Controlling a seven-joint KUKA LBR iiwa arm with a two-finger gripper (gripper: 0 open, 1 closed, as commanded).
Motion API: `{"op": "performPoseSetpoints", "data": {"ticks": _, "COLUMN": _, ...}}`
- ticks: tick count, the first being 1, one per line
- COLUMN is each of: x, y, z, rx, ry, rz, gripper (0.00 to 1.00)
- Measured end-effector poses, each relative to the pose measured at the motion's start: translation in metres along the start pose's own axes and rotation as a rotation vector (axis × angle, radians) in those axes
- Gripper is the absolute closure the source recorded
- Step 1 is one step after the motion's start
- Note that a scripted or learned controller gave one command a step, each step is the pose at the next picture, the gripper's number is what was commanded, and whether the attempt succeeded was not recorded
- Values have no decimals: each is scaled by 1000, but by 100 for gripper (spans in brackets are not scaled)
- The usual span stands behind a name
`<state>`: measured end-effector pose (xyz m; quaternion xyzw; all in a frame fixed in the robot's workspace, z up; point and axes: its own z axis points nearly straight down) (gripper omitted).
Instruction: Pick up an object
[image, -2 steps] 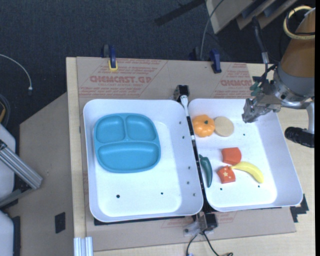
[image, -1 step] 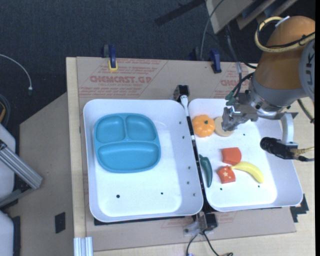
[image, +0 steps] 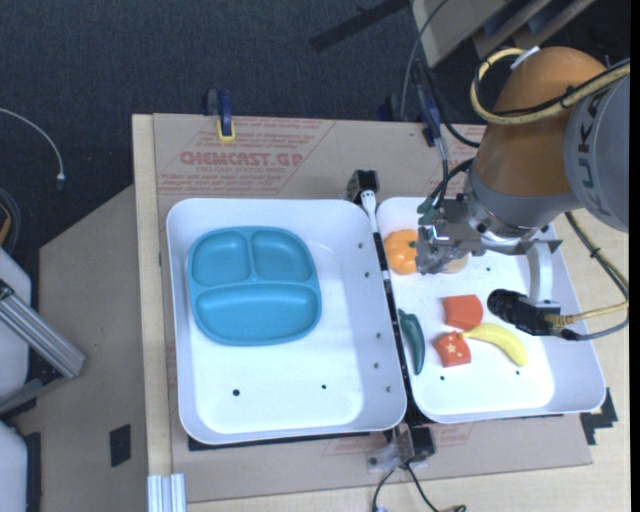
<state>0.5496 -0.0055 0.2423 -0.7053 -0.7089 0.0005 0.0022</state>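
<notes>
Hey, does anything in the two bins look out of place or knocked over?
Mostly tidy. One oddity: the green pepper lies against the left wall of the right bin, by the divide from the left bin, apart from the other toy foods. Nothing looks spilled or damaged.

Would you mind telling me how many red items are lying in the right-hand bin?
2. One red block sits mid-bin, just left of the banana; a second red piece lies below it, right of the green pepper. The gripper may hide others.
</notes>
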Motion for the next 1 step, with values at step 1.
{"op": "performPoseSetpoints", "data": {"ticks": 1, "x": 57, "y": -16, "z": 1, "rx": 0, "ry": 1, "rz": -1, "gripper": 100}}
